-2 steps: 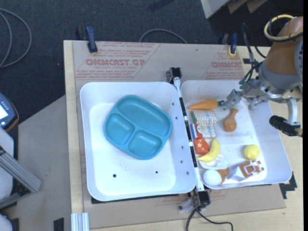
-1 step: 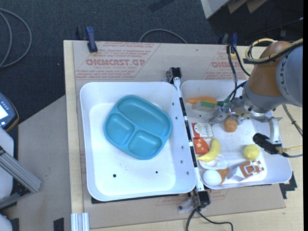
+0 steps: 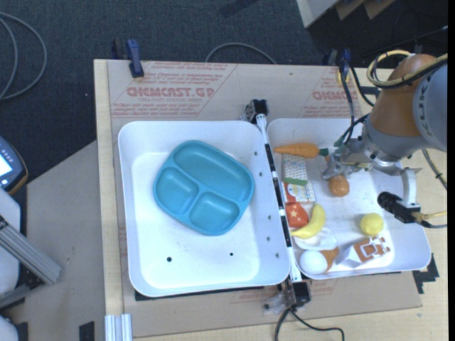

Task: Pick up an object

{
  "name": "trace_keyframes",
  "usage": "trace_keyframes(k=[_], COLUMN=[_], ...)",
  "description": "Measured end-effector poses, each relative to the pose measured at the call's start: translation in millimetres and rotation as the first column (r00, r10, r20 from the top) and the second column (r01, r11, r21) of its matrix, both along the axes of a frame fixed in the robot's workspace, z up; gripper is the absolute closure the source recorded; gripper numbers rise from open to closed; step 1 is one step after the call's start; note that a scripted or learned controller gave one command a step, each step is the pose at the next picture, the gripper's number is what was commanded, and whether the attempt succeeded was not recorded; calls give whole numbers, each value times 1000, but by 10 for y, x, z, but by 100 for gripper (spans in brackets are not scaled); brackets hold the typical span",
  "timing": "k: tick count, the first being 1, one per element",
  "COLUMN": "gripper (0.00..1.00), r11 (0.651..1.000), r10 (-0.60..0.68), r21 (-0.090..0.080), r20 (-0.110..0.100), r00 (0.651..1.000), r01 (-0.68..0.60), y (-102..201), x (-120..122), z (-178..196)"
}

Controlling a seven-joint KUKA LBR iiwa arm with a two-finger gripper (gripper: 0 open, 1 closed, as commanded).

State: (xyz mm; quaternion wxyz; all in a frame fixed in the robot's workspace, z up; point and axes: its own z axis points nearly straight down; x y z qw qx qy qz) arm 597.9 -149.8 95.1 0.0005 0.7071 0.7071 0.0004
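Note:
My gripper [image 3: 336,168] hangs over the back half of the right bin [image 3: 412,258], reaching in from the right. Just below it in the view lies a small orange-brown ball [image 3: 340,186], touching or nearly touching the tip. An orange carrot [image 3: 297,150] lies to the gripper's left at the back of the bin. Further forward are a yellow lemon [image 3: 371,224], a banana [image 3: 313,223], a red tomato [image 3: 295,213] and a white egg [image 3: 313,261].
The left bin [image 3: 135,190] holds a blue divided plate [image 3: 204,187]. A pale cracker packet [image 3: 296,171] and an orange-patterned white box [image 3: 371,249] also lie in the right bin. A black cable end [image 3: 395,207] hangs off the arm over the bin's right side.

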Motion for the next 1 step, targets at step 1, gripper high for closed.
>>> trace_keyframes(k=[1], gripper=[100], r11=[1000], r10=[12], r21=[5], r20=[8], r00=[1000], r01=[-12], y=[1204], x=[-229], z=[957])
